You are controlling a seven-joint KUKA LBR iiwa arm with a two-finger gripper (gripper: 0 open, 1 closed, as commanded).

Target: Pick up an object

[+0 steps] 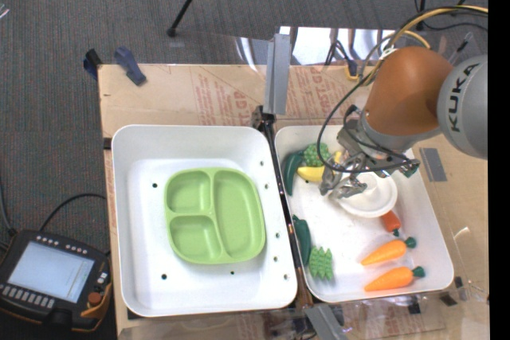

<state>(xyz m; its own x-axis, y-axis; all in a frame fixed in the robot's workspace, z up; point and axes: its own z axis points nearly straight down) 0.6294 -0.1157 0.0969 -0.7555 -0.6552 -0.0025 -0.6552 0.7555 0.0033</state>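
Arm point(470, 103) cut off at right edge; wrist hides bowl point(374, 201) partly.

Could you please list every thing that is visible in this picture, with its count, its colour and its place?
bins: 2, white, side by side on the bench
divided plate: 1, light green, in the left bin
toy carrots: 2, orange with green tops, near corner of the right bin
small bowl: 1, white, right bin, under the gripper
yellow toy: 1, yellow, right bin, beside the gripper; kind unclear
green toys: several, green, along the left wall of the right bin
handheld controller: 1, dark with screen, floor at lower left
arm: 1, grey and orange, from the right
gripper: 1, dark, low over the right bin
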